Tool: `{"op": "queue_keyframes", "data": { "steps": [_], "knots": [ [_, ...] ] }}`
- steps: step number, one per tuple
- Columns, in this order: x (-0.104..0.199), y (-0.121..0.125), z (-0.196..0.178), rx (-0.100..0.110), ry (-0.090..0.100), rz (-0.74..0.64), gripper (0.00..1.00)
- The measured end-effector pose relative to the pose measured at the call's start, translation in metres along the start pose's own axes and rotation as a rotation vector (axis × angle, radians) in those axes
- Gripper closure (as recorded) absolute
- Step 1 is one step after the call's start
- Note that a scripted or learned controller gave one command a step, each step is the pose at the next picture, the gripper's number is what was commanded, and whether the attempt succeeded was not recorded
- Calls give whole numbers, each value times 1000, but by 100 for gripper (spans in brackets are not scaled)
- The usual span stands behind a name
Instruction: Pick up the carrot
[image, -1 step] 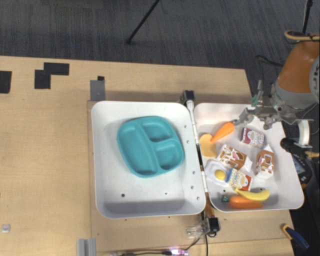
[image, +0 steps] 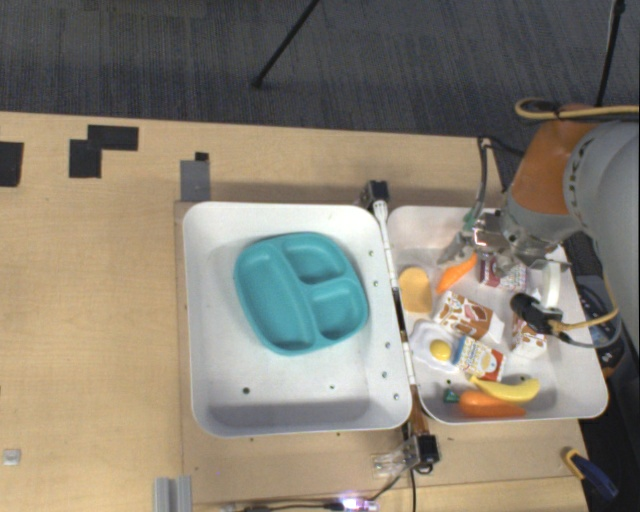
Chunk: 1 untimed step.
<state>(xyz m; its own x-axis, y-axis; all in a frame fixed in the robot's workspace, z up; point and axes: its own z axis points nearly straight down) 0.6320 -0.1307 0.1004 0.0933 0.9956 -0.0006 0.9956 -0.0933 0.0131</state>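
The two-finger metal gripper (image: 478, 246) hangs low over the far part of the right-hand shallow white bin (image: 590, 392); whether its jaws are parted or closed cannot be told from this angle. Just below and to the left of the jaws lies a small orange tapered carrot (image: 457, 272), tilted, its upper end right at the fingertips; it is unclear whether they touch it, and nothing shows it held between them.

Further left of the jaws, by the bin's inner wall, stands a yellow-orange rounded block (image: 414, 290). Nearer the camera from the jaws lie printed snack packets, brown, white and red (image: 466, 320), then a yellow plastic banana (image: 507, 388) resting across a second, longer orange carrot-shaped piece with a green end (image: 480, 404) along the bin's near wall.

Behind the jaws rises the grey arm with its orange band (image: 545, 175).

Well to the left, past the divider, the left-hand white bin (image: 215, 400) holds a teal plastic compartment tray (image: 300, 290).
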Motion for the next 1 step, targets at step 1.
{"op": "queue_keyframes", "data": {
  "steps": [1],
  "knots": [
    [1,3,-13,-7,-1,-6,100]
  ]
}}
